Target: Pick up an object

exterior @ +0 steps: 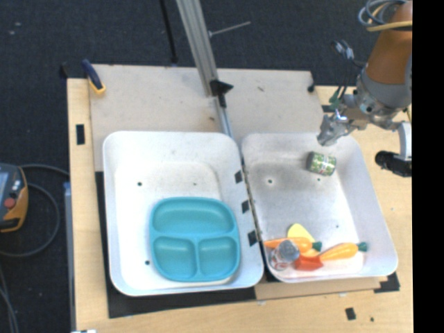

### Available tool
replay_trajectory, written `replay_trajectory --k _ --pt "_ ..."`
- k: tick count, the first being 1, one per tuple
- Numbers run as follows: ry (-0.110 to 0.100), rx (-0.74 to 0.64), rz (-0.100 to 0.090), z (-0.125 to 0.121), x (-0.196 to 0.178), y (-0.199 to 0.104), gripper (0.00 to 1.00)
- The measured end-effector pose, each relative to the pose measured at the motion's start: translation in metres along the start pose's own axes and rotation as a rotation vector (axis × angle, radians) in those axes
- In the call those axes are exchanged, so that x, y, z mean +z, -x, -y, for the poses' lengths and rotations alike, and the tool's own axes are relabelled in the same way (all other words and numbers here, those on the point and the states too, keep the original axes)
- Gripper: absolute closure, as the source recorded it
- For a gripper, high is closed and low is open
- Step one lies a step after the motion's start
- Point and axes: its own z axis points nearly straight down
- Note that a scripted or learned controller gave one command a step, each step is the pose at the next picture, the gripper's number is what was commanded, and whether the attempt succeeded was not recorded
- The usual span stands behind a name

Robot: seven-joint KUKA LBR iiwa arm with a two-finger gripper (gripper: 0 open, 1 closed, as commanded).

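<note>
Can [321, 163], small and green, lies loose on the floor of the right bin [368, 186] near its far wall, with the gripper [328, 136] poised just above it, finger state unclear, so nothing is lifted yet.

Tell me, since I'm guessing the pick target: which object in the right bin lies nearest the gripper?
The small green can, lying alone just below the gripper near the bin's far edge. The other toys, including the orange carrot, sit clustered in the near corner.
</note>
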Motion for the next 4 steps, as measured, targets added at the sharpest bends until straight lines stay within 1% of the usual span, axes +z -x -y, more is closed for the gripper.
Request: replay_trajectory --k 2,4 --pt "-0.004 -0.003 -0.002 0.004 0.016 -0.101 1.00" --pt "-0.004 -0.003 -0.002 0.019 0.016 -0.216 1.00"
